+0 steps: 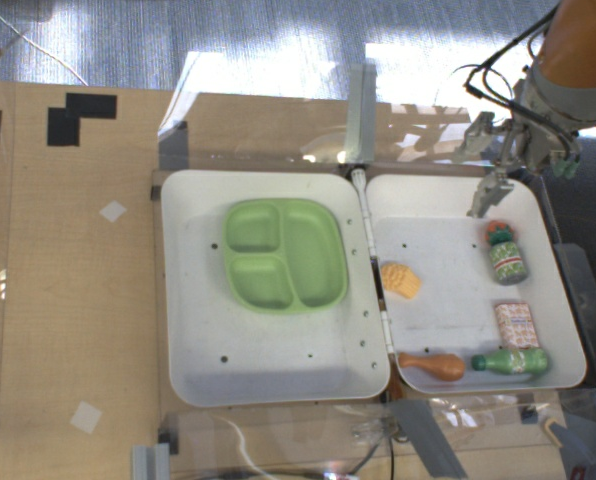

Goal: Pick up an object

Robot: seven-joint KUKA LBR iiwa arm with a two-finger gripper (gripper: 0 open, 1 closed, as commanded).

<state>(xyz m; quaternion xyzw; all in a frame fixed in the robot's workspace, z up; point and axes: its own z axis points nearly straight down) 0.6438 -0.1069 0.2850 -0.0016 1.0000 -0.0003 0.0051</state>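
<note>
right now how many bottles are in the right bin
2. One small green bottle with a red cap stands near the far right of the right bin, below the gripper. One green bottle lies on its side at the near right corner.

My arm comes in from the upper right corner, its orange band [586, 23] high in the corner and the grey wrist [568, 96] just below it. Black cables loop off the wrist's left side. The claw [488, 196] hangs lower and to the left of the wrist, pointing down. One grey finger [490, 193] shows clearly, with nothing gripped that I can see.
</note>
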